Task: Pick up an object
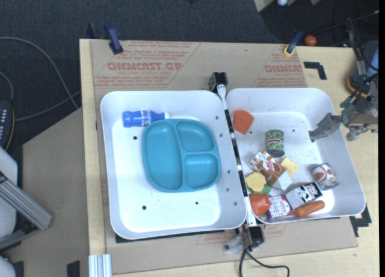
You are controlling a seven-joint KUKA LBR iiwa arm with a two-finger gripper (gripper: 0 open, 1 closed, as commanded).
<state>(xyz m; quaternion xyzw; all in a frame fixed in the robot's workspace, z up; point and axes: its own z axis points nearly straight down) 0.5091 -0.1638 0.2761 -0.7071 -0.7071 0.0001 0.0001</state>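
Observation:
The right bin [313,103] holds a clutter of small items: an orange-red wedge [243,121], a green can [275,142], a red-and-white packet [266,164], a yellow cheese piece [290,166], a red can [325,175], a dark carton [302,193] and a sausage [310,208]. My gripper [338,123] hangs over that bin's right rim, up and to the right of the red can and well right of the green can. Nothing shows in its grasp.
In the left bin [114,167] lie a teal divided plate [180,154] and a blue bottle [143,117] on its side at the far left. A red tomato [260,203] and a pink packet [278,206] sit at the right bin's near edge.

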